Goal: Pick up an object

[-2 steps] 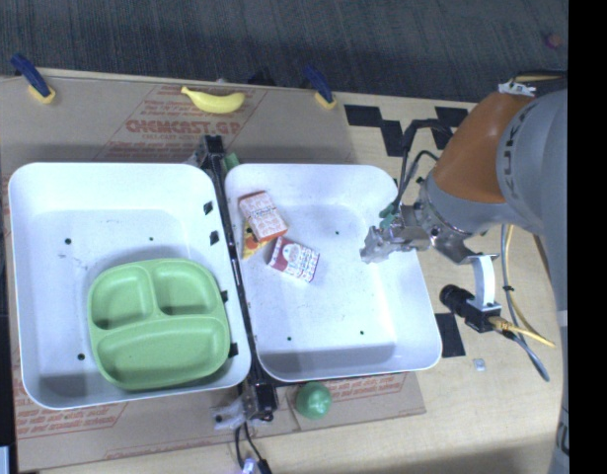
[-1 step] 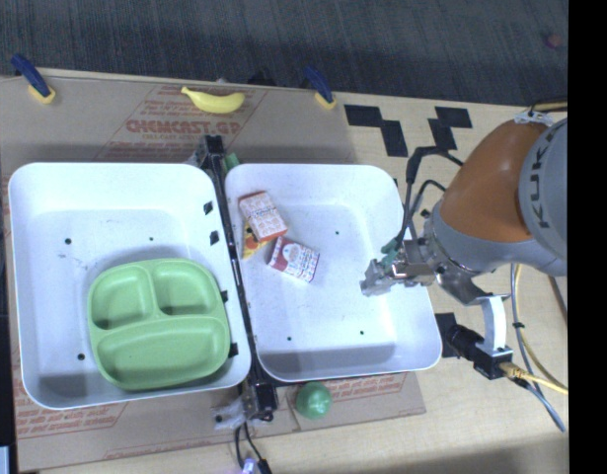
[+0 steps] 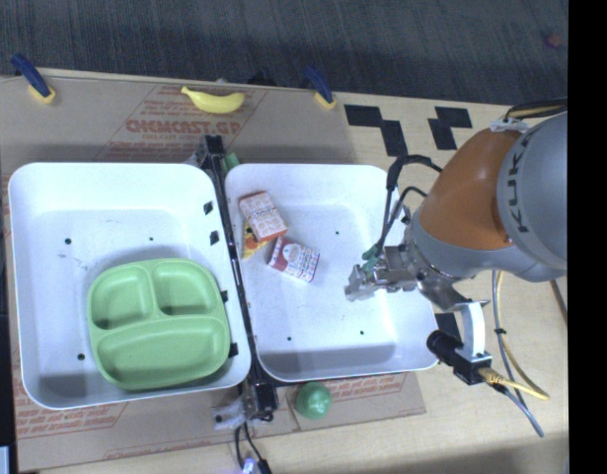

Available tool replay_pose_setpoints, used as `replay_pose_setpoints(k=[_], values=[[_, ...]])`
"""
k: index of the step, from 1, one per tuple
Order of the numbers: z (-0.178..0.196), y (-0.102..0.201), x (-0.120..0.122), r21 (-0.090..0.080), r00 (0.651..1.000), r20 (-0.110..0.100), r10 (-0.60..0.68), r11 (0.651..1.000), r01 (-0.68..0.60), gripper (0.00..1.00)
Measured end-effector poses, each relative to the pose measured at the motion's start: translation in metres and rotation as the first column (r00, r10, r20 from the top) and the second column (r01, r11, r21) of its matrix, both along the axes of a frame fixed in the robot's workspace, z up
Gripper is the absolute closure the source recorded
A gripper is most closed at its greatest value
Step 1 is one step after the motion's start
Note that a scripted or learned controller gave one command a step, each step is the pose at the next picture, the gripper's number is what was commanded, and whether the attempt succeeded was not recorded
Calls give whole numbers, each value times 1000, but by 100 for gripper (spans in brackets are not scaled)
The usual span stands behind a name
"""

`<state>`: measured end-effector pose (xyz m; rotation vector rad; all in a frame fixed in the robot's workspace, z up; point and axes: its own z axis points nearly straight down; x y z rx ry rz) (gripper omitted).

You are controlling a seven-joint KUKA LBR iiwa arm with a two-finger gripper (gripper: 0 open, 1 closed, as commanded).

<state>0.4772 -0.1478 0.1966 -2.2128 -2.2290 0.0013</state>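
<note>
Two white bins sit side by side on a cardboard-covered bench. Left bin (image 3: pixel 46 205) holds a green divided plate (image 3: pixel 160 321), lower centre, lying flat. Behind the bins, on the cardboard, a yellow banana (image 3: pixel 213 98) lies near the back edge, with blue clamps (image 3: pixel 34 77) at the corners. Right bin (image 3: pixel 323 354) has two small packets close to its left wall: a red-orange carton (image 3: pixel 262 215) and, just below-right of it, a red and white pouch (image 3: pixel 293 260), the two touching or nearly so. A bit of yellow peeks out at the carton's left, can't identify it. In front of the right bin, a green ball (image 3: pixel 312 399) rests on the cardboard outside the rim. Gripper (image 3: pixel 367 279) hangs over the right bin's right half, beside the pouch but apart from it, nothing visibly between its fingers; whether they are spread or closed I cannot tell, too blurry. Grey arm (image 3: pixel 500 200) with orange band fills the right side.
</note>
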Motion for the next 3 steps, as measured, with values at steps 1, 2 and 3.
replay_pose_setpoints(k=[1,2,3], values=[[5,-34,-1,0,1000,1,-4,1000,4,100],[8,-8,0,0,1000,0,1,1000,-1,100],[12,-4,0,-2,1000,3,2,1000,-2,100]])
